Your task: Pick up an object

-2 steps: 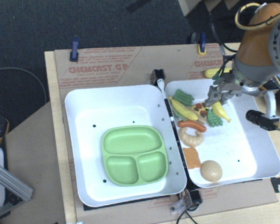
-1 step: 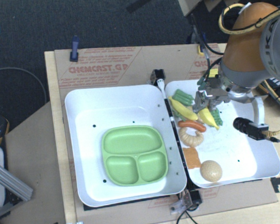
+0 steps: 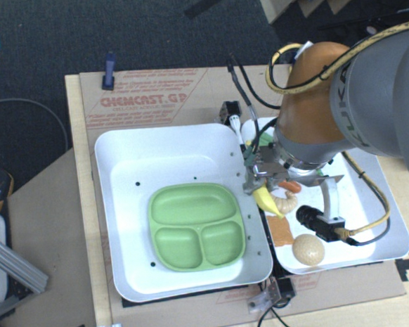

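Your claw sits right of frame centre; the yellow banana lies just below it, slanting down-right. I cannot tell its state.

The arm is a thick, smooth grey cylinder ending in a rounded orange band above the wrist. Yellow and black cables loop alongside it, and a metallic grey wrist section sits below the orange.
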`<state>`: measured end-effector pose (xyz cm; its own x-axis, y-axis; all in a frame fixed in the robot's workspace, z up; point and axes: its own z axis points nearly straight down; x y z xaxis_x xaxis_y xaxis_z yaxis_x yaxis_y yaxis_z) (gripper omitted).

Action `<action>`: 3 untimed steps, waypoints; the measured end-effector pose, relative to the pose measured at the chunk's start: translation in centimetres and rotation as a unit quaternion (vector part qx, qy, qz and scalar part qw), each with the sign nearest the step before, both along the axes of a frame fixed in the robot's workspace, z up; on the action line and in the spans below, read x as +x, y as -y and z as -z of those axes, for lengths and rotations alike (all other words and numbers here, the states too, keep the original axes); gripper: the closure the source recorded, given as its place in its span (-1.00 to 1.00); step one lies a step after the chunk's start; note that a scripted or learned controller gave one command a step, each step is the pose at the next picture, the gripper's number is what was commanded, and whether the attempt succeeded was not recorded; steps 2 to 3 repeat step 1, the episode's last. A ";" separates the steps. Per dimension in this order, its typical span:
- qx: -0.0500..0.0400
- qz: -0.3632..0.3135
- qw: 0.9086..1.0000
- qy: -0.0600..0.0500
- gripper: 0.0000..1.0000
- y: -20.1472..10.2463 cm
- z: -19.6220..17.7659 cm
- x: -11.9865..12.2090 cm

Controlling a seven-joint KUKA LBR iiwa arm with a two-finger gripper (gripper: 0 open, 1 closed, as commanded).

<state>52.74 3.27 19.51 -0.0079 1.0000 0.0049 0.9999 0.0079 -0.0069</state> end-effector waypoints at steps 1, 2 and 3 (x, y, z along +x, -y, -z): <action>-0.001 0.001 1.000 0.005 1.00 -3.0 -8.1 -5.0; -0.001 0.001 1.000 0.005 1.00 -3.0 -8.1 -5.0; -0.001 0.001 1.000 0.005 1.00 -3.0 -8.1 -5.0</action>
